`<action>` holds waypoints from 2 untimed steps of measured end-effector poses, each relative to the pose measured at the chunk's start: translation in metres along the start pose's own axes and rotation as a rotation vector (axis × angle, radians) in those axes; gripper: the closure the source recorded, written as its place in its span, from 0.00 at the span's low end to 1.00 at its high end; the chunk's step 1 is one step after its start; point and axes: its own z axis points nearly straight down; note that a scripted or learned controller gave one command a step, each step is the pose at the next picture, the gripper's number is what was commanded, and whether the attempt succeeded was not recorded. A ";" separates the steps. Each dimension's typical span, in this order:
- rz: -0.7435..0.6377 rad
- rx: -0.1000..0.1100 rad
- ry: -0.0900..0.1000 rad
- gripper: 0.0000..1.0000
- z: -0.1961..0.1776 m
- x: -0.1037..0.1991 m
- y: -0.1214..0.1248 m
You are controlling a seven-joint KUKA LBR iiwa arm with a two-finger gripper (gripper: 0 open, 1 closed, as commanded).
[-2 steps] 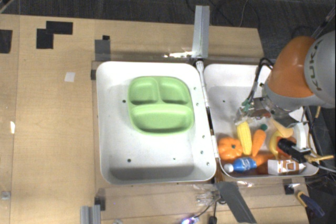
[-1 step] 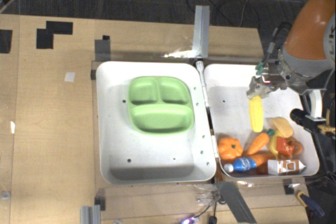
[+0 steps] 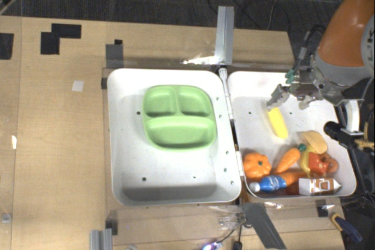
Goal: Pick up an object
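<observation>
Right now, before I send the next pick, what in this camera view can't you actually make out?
- Gripper: small and blurred above the right bin; its finger state is unreadable, as is any contact with the yellow piece.
- Arm: cut off by the frame's right edge.
- Bottles: labels too small to read.
- Red item: crowded by the carrot and neighbouring toys, so its shape is unclear.

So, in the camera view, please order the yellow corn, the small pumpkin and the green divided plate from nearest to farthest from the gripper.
Measured from the gripper, above the right bin:
1. Yellow corn, just below the gripper in the right bin.
2. Small pumpkin, at that bin's lower left.
3. Green divided plate, in the left bin.
</observation>
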 end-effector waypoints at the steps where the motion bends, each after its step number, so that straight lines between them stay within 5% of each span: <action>1: 0.032 0.002 0.000 0.00 0.091 -0.055 0.016; 2: -0.023 -0.009 -0.002 0.00 0.137 -0.043 0.010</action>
